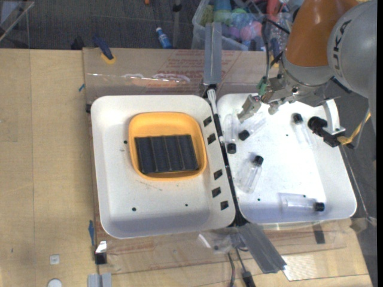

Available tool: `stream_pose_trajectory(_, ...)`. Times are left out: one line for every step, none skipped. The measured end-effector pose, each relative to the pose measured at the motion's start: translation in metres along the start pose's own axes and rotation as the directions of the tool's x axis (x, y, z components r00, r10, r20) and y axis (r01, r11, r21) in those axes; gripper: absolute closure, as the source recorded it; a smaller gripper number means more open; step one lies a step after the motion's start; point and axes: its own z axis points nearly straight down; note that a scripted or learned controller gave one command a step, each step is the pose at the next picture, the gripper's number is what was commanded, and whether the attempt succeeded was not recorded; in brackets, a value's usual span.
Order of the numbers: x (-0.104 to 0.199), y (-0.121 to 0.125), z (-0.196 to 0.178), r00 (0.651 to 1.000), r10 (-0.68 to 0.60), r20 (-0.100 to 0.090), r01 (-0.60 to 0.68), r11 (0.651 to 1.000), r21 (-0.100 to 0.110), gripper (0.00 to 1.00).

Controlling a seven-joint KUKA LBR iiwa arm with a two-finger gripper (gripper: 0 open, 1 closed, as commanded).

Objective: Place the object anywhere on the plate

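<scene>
An orange-yellow plate (135,126) sits in the left bin (111,202). A dark ridged rectangular block (166,153) lies flat in the plate's middle. Over the back of the right bin (335,190) hangs my gripper (261,105), its two metal fingers (247,108) spread apart with nothing seen between them. Just below it lies a clear vial with a black cap (243,134).
Several clear black-capped vials lie scattered in the right bin, one at the centre (250,175) and one at the front (296,201). A row of black clips (216,173) runs along the divider between the bins. The arm's orange band (317,23) looms at the upper right.
</scene>
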Motion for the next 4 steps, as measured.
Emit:
stream_pose_trajectory(0.000, 0.001, -0.011, 1.000, 0.000, 0.002, 0.000, 1.000, -0.004, 1.00)
stream_pose_trajectory(-0.017, 0.013, -0.026, 0.952, -0.305, 0.002, 0.305, 0.952, -0.003, 1.00)
stream_pose_trajectory(-0.042, 0.007, -0.032, 0.892, -0.453, 0.003, 0.453, 0.892, -0.003, 1.00)
stream_pose_trajectory(-0.061, -0.006, -0.024, 0.742, -0.670, -0.001, 0.670, 0.742, -0.001, 1.00)
